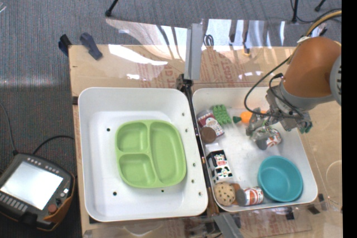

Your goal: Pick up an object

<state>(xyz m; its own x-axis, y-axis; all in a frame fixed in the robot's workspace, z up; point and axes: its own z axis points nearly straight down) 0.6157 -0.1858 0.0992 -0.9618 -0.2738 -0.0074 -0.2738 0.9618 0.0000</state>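
A wooden bench (134, 67) is seen standing on grey carpet, with two white bins set side by side on it. A tablet (33, 187) lies on the floor at lower left.

The left bin (95, 103) holds a green tray (150, 153) with three compartments, placed roughly in its middle.

The right bin (309, 175) holds several small items. Along its left wall are found, from top to bottom: a green block (221, 113), a red-and-white can (211, 122) with a brown disc (208, 134) just beside it, a black-and-white carton (220, 166), and a cookie (225, 193). A second small can (251, 196) lies on its side near the front wall, just beside the cookie and touching a teal bowl (280, 178) at the front right. A small orange piece (246, 117) is seen near the back, between the green block and the gripper.

The arm (312, 69) enters from the right and is lowered into the right bin. The gripper (266, 134) is positioned over a small crumpled can (271, 139), red and silver, which lies just above the teal bowl. The can is seen directly at the fingertips, at least touching them; whether it is between them cannot be told. Whether the fingers are apart or together cannot be told either, as the wrist hides them
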